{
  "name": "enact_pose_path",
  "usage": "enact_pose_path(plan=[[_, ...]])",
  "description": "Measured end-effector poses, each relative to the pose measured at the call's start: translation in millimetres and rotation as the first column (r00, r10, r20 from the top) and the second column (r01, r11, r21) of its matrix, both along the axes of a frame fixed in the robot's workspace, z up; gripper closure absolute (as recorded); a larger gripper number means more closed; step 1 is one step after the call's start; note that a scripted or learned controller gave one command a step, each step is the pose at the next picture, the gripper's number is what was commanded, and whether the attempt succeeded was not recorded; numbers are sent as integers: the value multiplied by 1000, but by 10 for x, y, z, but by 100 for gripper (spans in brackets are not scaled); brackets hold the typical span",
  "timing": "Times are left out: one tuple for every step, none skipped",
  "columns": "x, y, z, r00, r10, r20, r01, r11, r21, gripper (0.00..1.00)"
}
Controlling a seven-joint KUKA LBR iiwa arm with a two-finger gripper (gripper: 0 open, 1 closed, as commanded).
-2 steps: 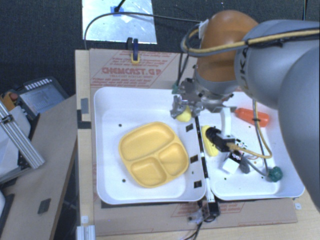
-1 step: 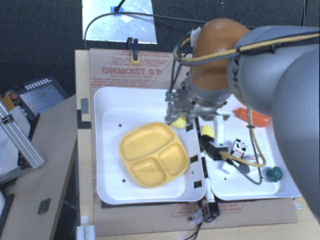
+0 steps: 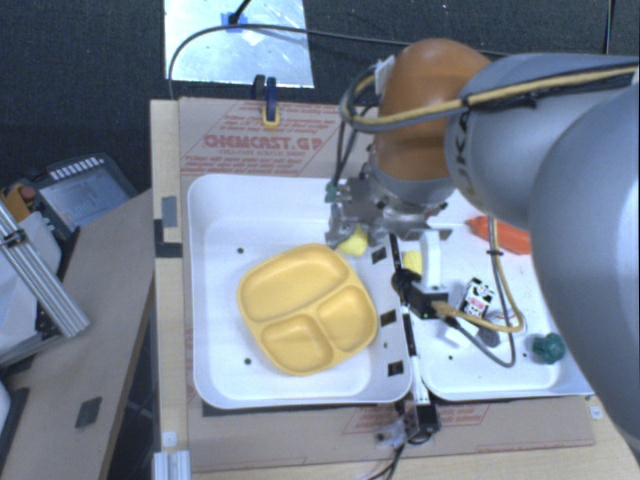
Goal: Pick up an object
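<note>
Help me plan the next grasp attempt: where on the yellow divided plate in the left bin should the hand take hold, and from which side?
Grip the yellow divided plate by its raised outer rim, probably the near-left edge, coming straight down from above. It lies flat and is likely too wide to span, so only the thin rim or a divider ridge offers a pinch. That edge faces bare floor of the left bin, away from the arm.

Robotics lab bench. Evidence: grey KUKA arm (image 3: pixel 540 138) over two white bins (image 3: pixel 215 268); printed cardboard sheet (image 3: pixel 262 140) beneath the bins; aluminium rail (image 3: pixel 40 278) and small electronic device (image 3: pixel 85 193) left of the bins; dark carpet behind.
</note>
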State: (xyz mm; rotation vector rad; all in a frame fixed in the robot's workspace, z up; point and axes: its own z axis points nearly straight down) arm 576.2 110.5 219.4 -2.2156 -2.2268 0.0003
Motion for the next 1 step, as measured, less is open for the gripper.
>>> enact_pose_path(plan=[[-1,-1,3,1000,-2,0,2,1000,0,0]])
